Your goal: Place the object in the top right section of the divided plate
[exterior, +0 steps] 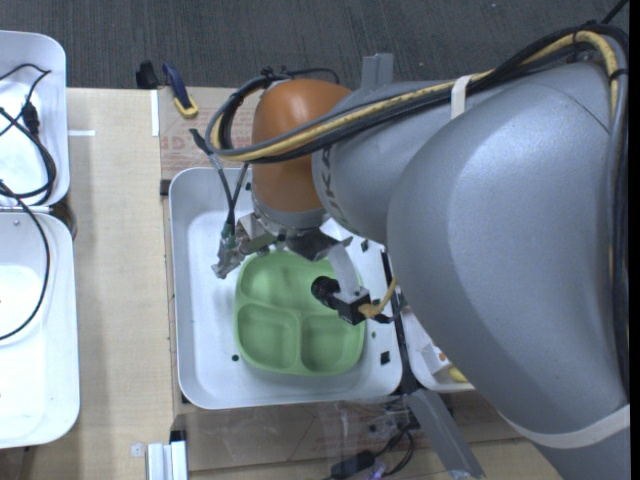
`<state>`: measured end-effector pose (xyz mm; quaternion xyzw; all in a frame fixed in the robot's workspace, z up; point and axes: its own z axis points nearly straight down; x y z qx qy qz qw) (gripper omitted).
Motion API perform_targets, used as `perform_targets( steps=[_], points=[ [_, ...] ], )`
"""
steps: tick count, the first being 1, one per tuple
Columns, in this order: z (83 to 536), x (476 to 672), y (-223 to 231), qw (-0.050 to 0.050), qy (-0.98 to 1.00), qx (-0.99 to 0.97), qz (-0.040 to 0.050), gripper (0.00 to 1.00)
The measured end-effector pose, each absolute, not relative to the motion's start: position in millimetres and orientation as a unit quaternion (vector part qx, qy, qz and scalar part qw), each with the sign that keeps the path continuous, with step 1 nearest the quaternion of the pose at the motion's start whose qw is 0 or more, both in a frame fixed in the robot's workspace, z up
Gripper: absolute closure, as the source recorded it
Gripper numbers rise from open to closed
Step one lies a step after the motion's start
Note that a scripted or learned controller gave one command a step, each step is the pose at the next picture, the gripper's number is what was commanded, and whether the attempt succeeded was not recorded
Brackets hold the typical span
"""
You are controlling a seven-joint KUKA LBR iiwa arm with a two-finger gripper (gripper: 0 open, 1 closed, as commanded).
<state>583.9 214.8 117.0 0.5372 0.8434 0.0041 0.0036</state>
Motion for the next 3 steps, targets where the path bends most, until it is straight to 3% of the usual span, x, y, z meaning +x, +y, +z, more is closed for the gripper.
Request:
perform_targets(
  steps=[1,2,3],
  points=[
    [88.7,539.4,217.6,-0.001,0.785,0.62,-0.0023,0.0],
    [89.6,507.5,189.3,-0.009,0.797,0.604,0.0082,0.0],
    [91.4,507.8,189.5,-0.01,0.758,0.652,0.0093,0.0]
  ],
)
